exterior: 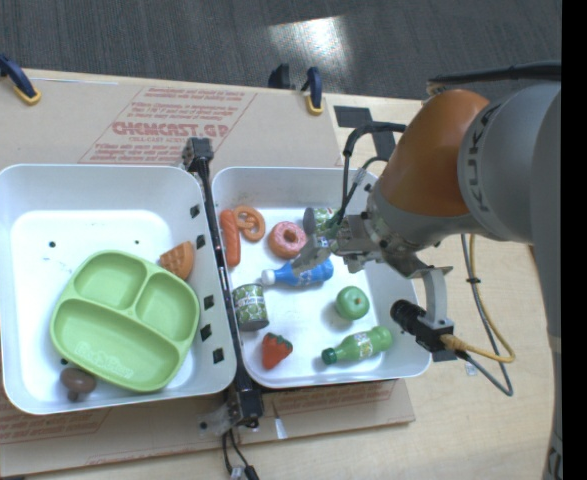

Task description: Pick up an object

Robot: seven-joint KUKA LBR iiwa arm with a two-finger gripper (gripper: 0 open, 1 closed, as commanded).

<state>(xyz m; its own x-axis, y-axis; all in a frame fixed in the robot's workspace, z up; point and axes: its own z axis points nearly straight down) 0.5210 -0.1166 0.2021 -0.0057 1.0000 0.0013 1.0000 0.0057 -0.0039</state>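
Observation:
My gripper (320,247) reaches into the right bin (303,373) from the right, low over the upper end of a blue bottle (295,274) lying on its side. The grey wrist with its orange band hides the bin's far right side. Around the blue bottle lie a pink donut (289,238), a green apple (352,303), a green bottle (358,345), a strawberry (276,348) and a small green can (251,306). A second small can (320,218) sits just behind the gripper.
A pretzel (249,223) and an orange sausage-like piece (231,238) lie at the right bin's back left. The left bin (33,198) holds a green divided plate (123,318), an orange pastry (179,260) and a brown item (76,380). A black divider runs between the bins.

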